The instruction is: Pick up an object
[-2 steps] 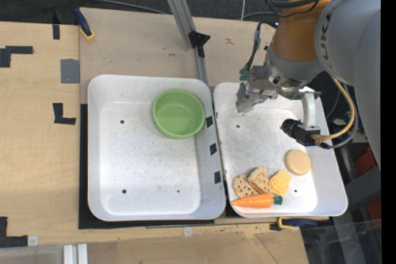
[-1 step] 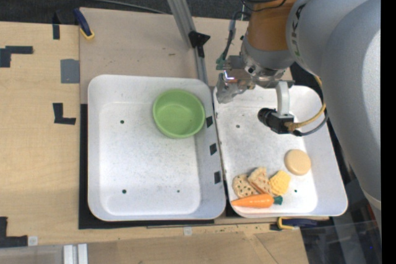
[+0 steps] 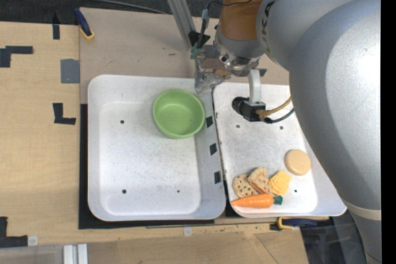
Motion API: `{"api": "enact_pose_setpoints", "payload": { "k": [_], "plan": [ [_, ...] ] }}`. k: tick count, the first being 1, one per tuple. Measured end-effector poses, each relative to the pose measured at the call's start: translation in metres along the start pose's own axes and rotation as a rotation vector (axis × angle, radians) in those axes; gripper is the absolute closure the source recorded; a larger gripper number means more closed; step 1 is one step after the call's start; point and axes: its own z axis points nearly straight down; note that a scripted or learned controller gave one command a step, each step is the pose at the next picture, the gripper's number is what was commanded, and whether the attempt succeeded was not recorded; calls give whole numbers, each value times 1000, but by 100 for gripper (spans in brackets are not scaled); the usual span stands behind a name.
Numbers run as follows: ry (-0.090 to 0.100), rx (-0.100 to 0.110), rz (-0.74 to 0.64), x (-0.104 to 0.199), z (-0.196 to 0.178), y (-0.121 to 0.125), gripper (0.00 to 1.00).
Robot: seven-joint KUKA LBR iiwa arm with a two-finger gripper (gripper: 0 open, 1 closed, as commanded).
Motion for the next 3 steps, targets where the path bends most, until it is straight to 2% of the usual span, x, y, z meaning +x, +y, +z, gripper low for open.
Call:
{"api": "enact_pose_setpoints", "payload": {
  "k": [1, 2, 3],
  "plan": [
    [1, -2, 0, 41, -21, 19, 100],
    [-3, 2, 3, 41, 1, 17, 100],
    [-3, 1, 3, 41, -1, 17, 0]
  ]
}}
